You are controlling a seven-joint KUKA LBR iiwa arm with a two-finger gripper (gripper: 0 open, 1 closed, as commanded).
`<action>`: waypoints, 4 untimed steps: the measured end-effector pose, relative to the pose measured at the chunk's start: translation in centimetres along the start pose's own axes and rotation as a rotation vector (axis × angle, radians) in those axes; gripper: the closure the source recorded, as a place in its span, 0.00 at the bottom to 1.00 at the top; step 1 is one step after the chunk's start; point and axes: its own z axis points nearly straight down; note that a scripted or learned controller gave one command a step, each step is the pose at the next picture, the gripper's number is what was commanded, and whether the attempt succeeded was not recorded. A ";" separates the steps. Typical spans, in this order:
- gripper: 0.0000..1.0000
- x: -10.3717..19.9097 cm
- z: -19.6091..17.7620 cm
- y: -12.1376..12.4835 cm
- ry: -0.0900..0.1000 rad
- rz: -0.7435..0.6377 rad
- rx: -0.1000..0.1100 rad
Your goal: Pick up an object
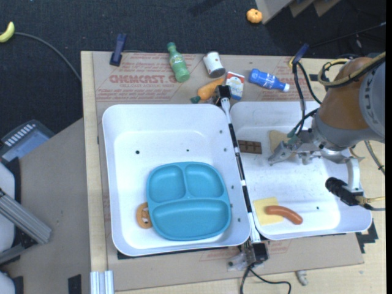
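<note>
A: Where's the claw (277,155)?
B: Low in the right bin (318,225), near its back edge, tips spread, pinching nothing. A tan piece (278,139) lies just behind it, a brown bar (249,146) by the bin's left wall.
A: Other stuff?
B: Sausage (285,214) on a yellow slice (267,211), front-left corner of that bin. Left bin (122,164): blue divided plate (187,199), pretzel (144,215) at its left edge.

gripper (280,154) low in right bin (318,222) | sausage (283,214) on yellow slice (267,211) | blue tray (187,199) in left bin (122,164)
</note>
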 end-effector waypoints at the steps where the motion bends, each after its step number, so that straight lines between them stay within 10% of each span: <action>1: 0.00 -3.0 0.3 5.2 -0.001 0.000 -0.002; 3: 0.00 -2.1 1.7 9.1 -0.002 -0.002 -0.003; 4: 0.00 -0.9 1.7 6.2 0.000 0.000 0.000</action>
